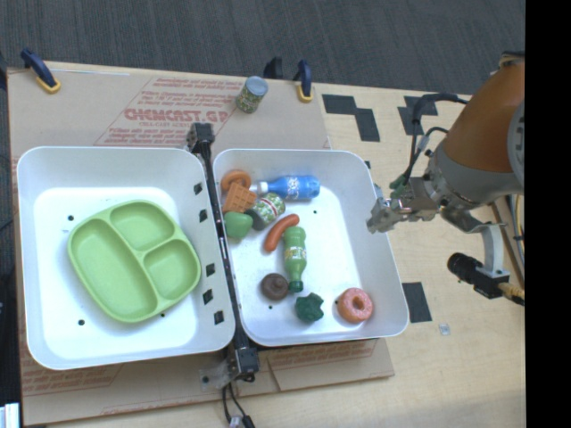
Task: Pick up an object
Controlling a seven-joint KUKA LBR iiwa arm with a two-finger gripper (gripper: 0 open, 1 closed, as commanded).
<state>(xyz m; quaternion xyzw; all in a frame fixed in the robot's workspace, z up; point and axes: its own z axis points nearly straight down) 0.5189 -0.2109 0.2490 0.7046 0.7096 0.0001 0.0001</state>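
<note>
The right bin (pixel 357 163) holds several toy foods: a blue bottle (pixel 290 186), a green bottle (pixel 294 257), a red sausage (pixel 281 231), a brown doughnut (pixel 275 285), a pink doughnut (pixel 355 306), a broccoli piece (pixel 309 307), a green ball (pixel 238 226), an orange waffle piece (pixel 236 191) and a small can (pixel 268 209). My gripper (pixel 382 216) hangs at the bin's right rim, above its edge and right of all the items. Nothing shows between its fingers.
The left bin (pixel 36 163) holds a green divided plate (pixel 134 259). A small jar (pixel 252 94) stands on the cardboard behind the bins. Clamps sit along the board's back edge (pixel 303 78). Bare bench lies to the right of the bins.
</note>
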